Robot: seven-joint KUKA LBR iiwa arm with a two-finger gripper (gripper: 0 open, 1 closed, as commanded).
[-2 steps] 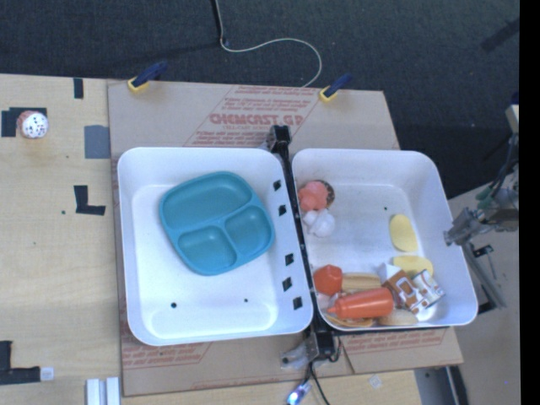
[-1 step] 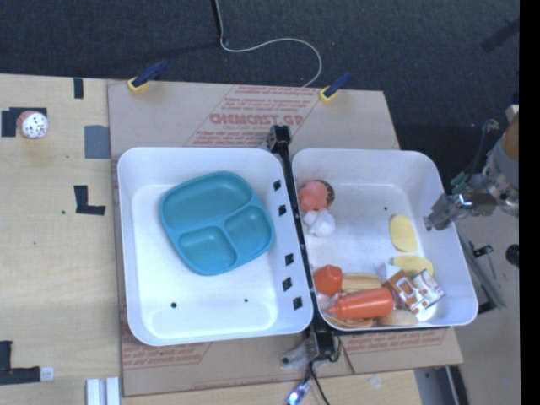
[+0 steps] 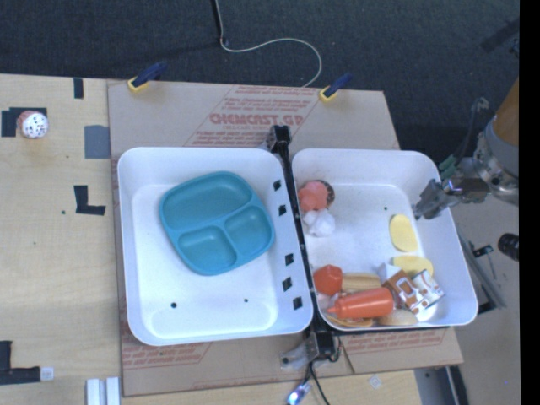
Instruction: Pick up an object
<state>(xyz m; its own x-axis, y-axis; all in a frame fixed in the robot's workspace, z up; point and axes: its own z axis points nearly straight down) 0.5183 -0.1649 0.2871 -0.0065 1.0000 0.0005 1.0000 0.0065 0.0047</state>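
The right bin (image 3: pixel 363 163) holds several small items: a pink round toy (image 3: pixel 313 195) beside a white crumpled piece (image 3: pixel 320 222) at the left wall, a yellow oval piece (image 3: pixel 403 233), a second yellow piece (image 3: pixel 412 265), a red block (image 3: pixel 327 278), an orange-red carrot-like toy (image 3: pixel 364 304) and a brown-and-white patterned box (image 3: pixel 415 293). My gripper (image 3: pixel 432 201) hangs over the bin's right rim, above and right of the yellow oval, with nothing visible between its fingers.
The left bin (image 3: pixel 143 310) holds a blue divided plate (image 3: pixel 217 222). A black divider (image 3: pixel 288 226) runs between the bins. Both bins rest on cardboard (image 3: pixel 245 116) held by clamps. A small white die-like object (image 3: pixel 34 126) lies on the bench at far left.
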